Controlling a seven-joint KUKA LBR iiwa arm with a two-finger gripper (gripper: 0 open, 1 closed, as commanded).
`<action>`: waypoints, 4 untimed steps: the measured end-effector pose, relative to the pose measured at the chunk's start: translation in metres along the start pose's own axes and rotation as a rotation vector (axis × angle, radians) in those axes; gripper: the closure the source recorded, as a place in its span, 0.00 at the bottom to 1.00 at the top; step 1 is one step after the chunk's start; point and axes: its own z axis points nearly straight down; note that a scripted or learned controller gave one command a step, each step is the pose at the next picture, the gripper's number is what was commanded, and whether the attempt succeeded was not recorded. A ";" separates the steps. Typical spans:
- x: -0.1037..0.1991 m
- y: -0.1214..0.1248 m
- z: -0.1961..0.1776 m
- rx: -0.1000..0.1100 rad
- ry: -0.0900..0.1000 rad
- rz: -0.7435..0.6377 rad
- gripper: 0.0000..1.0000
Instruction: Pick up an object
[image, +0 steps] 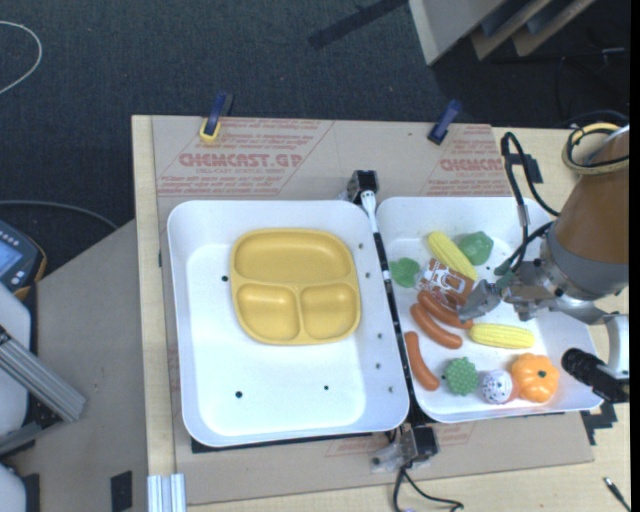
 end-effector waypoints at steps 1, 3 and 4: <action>0.099 -0.019 0.009 0.004 0.005 -0.010 0.00; 0.180 -0.019 0.009 0.002 0.004 -0.010 1.00; 0.257 0.030 -0.094 -0.015 0.004 -0.009 1.00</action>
